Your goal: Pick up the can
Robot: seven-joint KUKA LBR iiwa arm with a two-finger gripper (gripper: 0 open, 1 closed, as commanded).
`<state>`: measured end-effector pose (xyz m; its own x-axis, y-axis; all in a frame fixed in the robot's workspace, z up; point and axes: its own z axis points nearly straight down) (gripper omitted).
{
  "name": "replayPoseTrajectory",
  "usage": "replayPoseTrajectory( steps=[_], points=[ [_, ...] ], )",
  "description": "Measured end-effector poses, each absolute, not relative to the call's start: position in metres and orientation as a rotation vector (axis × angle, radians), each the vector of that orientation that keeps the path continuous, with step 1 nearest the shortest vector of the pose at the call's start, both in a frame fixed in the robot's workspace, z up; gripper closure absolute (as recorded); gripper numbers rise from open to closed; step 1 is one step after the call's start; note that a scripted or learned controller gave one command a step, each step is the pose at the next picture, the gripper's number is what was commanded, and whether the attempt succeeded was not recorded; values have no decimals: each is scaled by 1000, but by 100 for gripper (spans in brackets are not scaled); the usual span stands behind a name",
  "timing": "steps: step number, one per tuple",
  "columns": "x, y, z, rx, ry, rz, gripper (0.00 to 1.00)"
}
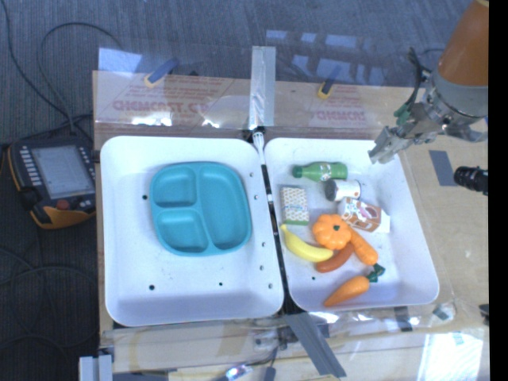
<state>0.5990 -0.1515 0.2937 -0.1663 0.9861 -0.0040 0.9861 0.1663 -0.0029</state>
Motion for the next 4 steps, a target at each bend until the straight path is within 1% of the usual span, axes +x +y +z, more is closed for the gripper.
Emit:
replayPoseTrajectory(
  steps=[1,2,3,4],
  points=[
    [626,-153,385,2412,2009,-6,100],
    [669,-133,434,2688,1622,-6,100],
    [669,-132,442,2685,1625,-13,100],
    [669,-135,404,2638,1705,-8,100]
  ],
)
